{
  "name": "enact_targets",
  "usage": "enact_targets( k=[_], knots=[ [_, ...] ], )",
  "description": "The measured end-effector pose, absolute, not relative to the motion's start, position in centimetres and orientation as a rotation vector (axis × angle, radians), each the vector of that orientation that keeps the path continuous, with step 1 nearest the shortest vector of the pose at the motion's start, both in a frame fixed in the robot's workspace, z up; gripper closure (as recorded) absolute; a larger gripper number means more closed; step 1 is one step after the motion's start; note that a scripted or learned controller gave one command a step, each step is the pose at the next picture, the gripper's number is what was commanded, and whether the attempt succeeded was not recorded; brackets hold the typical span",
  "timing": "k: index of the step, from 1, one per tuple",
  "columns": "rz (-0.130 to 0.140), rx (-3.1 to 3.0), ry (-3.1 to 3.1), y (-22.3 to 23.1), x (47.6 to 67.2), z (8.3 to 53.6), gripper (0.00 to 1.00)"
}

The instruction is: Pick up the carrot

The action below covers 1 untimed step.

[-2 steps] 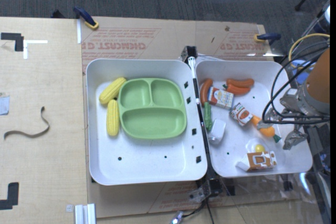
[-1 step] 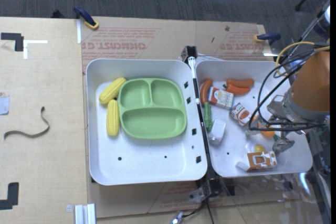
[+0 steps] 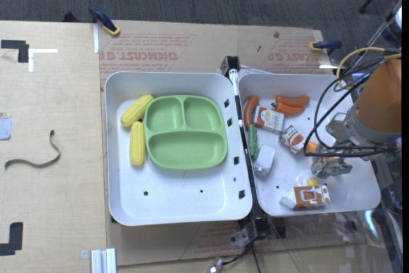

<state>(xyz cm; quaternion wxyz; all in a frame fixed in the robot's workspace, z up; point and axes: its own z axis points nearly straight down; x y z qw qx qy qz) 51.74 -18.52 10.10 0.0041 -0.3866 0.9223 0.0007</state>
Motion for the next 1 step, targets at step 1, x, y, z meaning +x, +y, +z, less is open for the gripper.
enact_targets(
  k=[1],
  knots=[
    [0.002,-1.211,2.89,-18.53,51.74,10.1,0.0]
  ],
)
